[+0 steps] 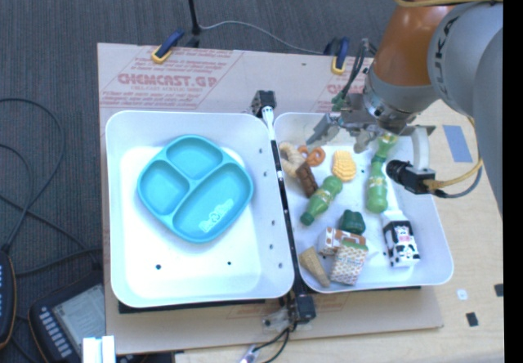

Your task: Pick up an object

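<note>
My gripper (341, 137) hangs over the back of the right bin (433, 214), open, with nothing between its fingers. One fingertip (320, 133) is above an orange pretzel (314, 157), the other close to a yellow corn cob (344, 165). In the bin lie a green bottle (321, 200), a second green bottle (377, 186), a brown piece (305, 180), a cream piece (290, 154), a dark green broccoli (353, 221), a cow-print carton (400, 242), a patterned box (350, 262) and a cone (315, 266).
The left bin (131, 271) holds a blue divided plate (194, 187). A ridge (280, 206) separates the two bins. The grey arm with its orange band (413, 30) reaches in from the upper right. Clamps (167, 48) hold the board's far edge.
</note>
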Robot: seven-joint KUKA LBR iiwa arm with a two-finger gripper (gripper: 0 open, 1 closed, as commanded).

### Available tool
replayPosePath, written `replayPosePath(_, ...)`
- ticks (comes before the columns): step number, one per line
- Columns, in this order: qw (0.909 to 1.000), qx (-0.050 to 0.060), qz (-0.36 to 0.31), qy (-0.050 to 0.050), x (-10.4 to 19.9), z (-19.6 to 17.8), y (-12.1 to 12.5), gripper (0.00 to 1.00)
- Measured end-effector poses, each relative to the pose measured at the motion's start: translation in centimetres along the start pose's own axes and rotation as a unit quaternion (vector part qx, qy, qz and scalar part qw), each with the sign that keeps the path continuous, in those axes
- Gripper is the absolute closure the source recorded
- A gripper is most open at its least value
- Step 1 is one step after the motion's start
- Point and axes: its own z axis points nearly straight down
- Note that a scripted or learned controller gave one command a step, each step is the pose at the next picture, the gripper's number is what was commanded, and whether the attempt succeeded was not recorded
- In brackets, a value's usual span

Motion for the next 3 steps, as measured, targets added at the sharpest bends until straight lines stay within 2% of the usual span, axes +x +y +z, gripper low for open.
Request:
replayPosePath(1,1.0000,-0.001,0.001,-0.001,-4.1,12.6,-4.4,0.00)
replayPosePath(2,1.0000,-0.003,0.001,0.001,-4.0,11.4,-4.3,1.00)
replayPosePath(3,1.0000,-0.001,0.000,0.000,0.9,0.2,-3.7,1.00)
